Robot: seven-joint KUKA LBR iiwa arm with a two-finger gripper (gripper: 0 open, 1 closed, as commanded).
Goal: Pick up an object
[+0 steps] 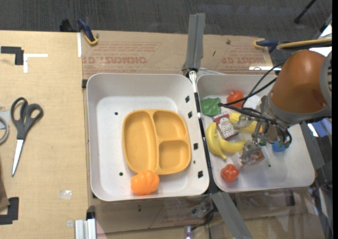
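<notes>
The right bin [296,177] holds a cluster of small items: a yellow banana bunch [217,143], a green toy [210,106], a red fruit [229,172] near the front, a red-orange piece [235,97] at the back, a red-and-white packet [225,127] and a blue object [279,145]. My gripper [257,140] hangs below the orange wrist band, low over the middle of this bin, just right of the bananas and above a shiny packet [252,154]. Cables and the wrist hide its tips.
The left bin [95,127] holds a yellow divided tray [157,140] with an orange fruit [144,182] at its front corner. Scissors [21,121] lie on the bench far left. A grey divider post [194,42] stands behind the bins.
</notes>
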